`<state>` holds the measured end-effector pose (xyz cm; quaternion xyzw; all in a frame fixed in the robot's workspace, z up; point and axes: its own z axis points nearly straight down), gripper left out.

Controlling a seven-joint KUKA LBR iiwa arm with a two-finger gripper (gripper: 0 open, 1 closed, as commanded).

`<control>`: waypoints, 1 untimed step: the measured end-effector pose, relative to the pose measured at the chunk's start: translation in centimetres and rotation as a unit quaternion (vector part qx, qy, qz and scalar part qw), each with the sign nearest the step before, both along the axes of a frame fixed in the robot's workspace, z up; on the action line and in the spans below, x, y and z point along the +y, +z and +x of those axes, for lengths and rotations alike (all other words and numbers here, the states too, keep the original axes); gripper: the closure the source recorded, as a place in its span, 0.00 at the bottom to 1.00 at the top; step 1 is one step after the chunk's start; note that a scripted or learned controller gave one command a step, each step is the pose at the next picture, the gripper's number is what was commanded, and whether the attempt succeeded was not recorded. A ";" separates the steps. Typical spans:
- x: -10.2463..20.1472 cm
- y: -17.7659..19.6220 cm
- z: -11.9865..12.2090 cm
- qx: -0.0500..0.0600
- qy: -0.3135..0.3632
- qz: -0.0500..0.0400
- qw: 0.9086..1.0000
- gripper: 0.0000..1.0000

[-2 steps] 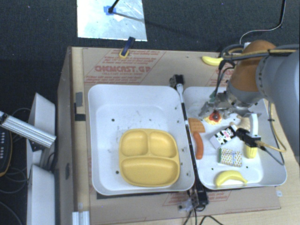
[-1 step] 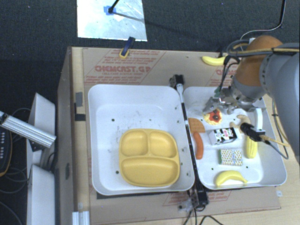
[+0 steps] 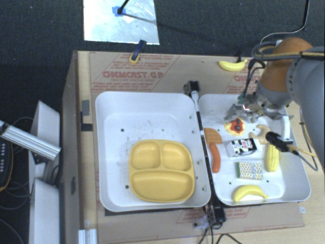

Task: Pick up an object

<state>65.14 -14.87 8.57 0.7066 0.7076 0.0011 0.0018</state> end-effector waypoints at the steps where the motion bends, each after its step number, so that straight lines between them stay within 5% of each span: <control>1: 4.7 -0.1 -1.5 0.001 0.002 0.001 1.000 0.00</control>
